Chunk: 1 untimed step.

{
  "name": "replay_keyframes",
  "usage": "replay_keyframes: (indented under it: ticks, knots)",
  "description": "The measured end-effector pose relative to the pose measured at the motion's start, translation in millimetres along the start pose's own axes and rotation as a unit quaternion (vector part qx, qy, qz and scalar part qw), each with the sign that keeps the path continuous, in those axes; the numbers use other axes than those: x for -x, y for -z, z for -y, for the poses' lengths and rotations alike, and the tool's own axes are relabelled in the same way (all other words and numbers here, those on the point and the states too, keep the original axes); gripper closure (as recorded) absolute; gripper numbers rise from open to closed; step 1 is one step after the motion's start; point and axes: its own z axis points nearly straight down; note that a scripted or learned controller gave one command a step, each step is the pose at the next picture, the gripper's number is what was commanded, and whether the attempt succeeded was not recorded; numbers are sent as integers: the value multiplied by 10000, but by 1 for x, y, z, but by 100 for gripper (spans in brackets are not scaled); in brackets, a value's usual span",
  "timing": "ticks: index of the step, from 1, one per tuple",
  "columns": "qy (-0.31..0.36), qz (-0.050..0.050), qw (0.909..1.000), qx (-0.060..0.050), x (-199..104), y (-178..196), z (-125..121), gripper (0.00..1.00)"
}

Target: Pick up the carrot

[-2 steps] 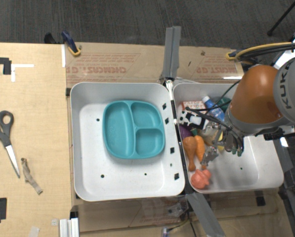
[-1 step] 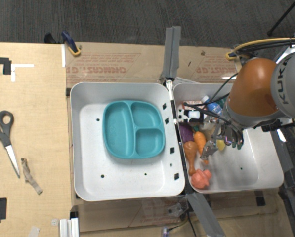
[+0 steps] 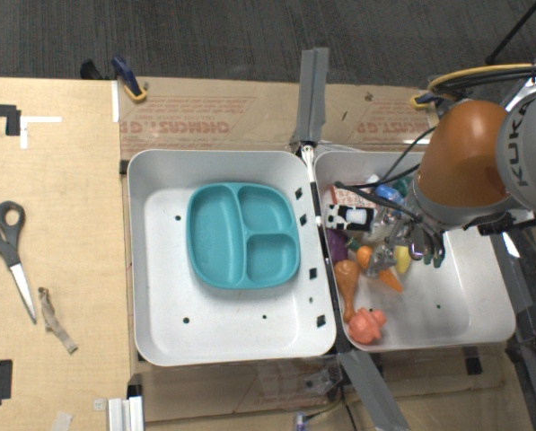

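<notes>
The carrot (image 3: 390,280) is a small orange wedge lying in the right bin (image 3: 465,317), near its middle. My gripper (image 3: 400,248) hangs just above and behind it, over a tight cluster of toys. The grey wrist with its orange band (image 3: 461,155) covers the bin's far right part. A yellow piece (image 3: 402,259) and an orange ball (image 3: 364,257) lie right beside the carrot, under the gripper's tip.
The right bin also holds a tan drumstick (image 3: 347,282), a pink toy (image 3: 367,326), a purple piece (image 3: 338,241), a black-and-white box (image 3: 349,215) and a blue item (image 3: 389,191). A teal divided plate (image 3: 245,235) sits in the left bin (image 3: 160,330). Scissors (image 3: 7,241) lie on the bench at left.
</notes>
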Motion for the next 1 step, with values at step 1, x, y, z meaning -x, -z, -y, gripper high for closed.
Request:
replay_keyframes:
  ticks: [1]
  knots:
    - [-1203, -68, 9927, -9, -18, 86, -72, 100]
